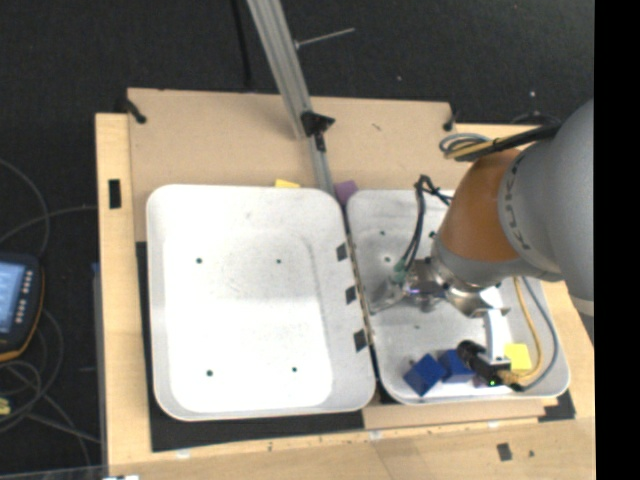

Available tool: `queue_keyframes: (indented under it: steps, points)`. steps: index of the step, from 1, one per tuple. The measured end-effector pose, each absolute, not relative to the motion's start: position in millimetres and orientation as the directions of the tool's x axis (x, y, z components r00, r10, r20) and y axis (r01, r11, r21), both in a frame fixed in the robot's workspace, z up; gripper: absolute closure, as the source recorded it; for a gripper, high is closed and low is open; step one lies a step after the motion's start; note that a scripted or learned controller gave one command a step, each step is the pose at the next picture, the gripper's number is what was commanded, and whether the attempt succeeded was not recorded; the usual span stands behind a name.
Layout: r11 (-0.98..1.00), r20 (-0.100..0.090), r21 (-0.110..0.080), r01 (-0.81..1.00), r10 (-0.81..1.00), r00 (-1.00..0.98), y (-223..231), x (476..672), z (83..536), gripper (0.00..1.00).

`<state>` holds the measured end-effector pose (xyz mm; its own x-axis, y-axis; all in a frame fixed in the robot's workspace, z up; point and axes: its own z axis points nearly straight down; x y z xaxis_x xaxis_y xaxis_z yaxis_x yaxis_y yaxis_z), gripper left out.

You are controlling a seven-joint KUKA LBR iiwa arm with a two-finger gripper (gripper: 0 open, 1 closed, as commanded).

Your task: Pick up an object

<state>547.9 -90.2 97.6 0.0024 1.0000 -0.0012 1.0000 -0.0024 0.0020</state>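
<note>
The arm reaches in from the right of the frame and hangs over the right bin. Its pincer sits low near that bin's left wall, about mid-height in the picture. The wrist covers most of it, so I cannot tell whether it is open or closed, and nothing can be seen in its hold.

The likeliest thing to pick is a blue block at the lower edge of the right bin. A second blue piece lies just beside it, perhaps touching. A small yellow block lies further right. The left bin offers nothing to take. On the counter, a yellow scrap and a purple one lie behind the bins.

The main risk, as I judge it, is closing on nothing, since the pincer is over bare bin floor, apart from the blocks. A second risk comes from the blue pieces lying close together against the lower wall. A descent there could nudge one aside, wedge both, or strike the rim. A slanted block may also slip out as it is lifted.
</note>
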Motion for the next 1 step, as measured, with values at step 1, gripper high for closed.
queue_keyframes:
  steps: [1]
  points:
    - [-0.004, -0.001, 0.007, 1.000, 1.000, 0.004, -90.9, 550.4, 108.6, 1.00]
